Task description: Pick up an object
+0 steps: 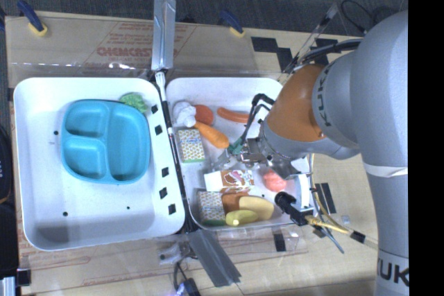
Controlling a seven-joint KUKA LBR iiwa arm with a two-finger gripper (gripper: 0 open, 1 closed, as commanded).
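Note:
The right bin [208, 90] holds a heap of toy food. My gripper [239, 152] hangs low over the middle of this bin, below the arm's orange band. It is just right of an orange carrot [211, 135] and just above a white printed carton [232, 179]. A red sausage [232, 114] lies behind it and a pink piece [275, 181] sits to its right. Nothing can be seen held in it.
A patterned cracker box [191, 145], a white lump [184, 111], a yellow fruit [257, 206], a brown piece [232, 202] and another small box [208, 203] crowd the right bin. The left bin [41, 218] bears a blue divided plate [105, 141] and a green broccoli [137, 102].

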